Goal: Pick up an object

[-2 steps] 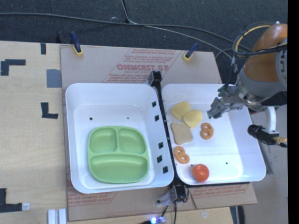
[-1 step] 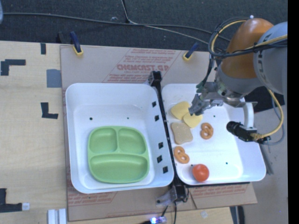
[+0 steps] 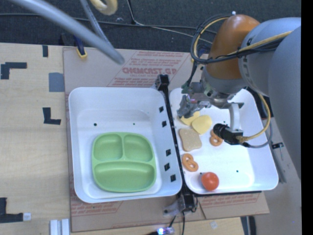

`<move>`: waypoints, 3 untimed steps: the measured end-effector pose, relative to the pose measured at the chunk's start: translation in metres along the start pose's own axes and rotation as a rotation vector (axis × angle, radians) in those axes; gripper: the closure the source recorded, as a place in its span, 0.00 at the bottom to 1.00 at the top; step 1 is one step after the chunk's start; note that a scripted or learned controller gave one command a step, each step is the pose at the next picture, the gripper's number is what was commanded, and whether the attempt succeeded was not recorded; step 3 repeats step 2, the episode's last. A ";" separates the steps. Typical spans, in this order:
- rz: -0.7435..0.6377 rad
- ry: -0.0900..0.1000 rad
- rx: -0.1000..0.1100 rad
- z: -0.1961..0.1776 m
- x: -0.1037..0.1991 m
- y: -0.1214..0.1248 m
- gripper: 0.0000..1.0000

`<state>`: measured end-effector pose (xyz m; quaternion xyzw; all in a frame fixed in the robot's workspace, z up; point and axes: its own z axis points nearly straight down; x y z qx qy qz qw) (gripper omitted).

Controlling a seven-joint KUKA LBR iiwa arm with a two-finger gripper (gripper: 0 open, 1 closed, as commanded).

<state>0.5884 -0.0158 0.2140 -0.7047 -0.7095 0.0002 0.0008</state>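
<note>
The hand [image 3: 188, 106] partly hides a yellow piece [image 3: 188, 118].

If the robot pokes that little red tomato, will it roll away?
Probably, yes. The tomato looks round and smooth, so a nudge would likely send it rolling across the flat floor of the right bin until it meets a wall. It sits apart from the pretzel, so nothing nearby would stop it. It may also slip from a pinch.

Two white bins sit side by side: the left bin [image 3: 78, 131] and the right bin [image 3: 259, 173]; the left one holds one green divided plate [image 3: 123, 161]. The right one holds one tomato [image 3: 210, 180], one slice of bread [image 3: 190, 139], one yellow piece of cheese [image 3: 202, 124]; two pretzels also lie there, one near the tomato [image 3: 190, 162] and one further right [image 3: 215, 140].
</note>
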 end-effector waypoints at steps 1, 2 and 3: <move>0.000 0.000 0.000 0.005 0.053 0.005 1.00; -0.001 0.001 -0.002 -0.002 0.113 0.023 1.00; -0.001 0.001 -0.002 -0.002 0.113 0.023 1.00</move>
